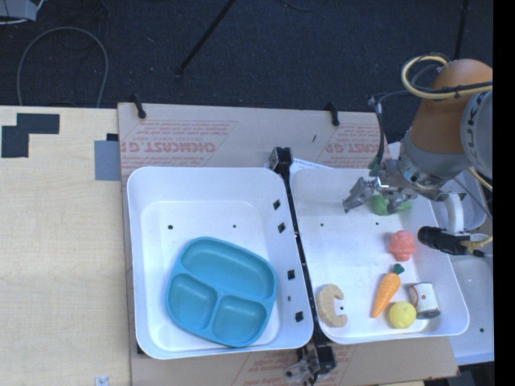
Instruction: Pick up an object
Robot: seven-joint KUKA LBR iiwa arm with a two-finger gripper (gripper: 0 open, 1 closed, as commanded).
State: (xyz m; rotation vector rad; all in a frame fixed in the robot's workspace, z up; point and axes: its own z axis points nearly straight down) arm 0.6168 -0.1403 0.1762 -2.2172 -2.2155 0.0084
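Right bin point(338, 215): six small items; left bin point(153, 191): one blue tray point(221, 290).

A dark blue carpet point(241, 47) is covering the floor at the back, and thin cables point(60, 43) are lying in loops on it. A pale wooden table top point(56, 248) is sitting on the left. A brown cardboard sheet point(225, 139) is lying under the bins.
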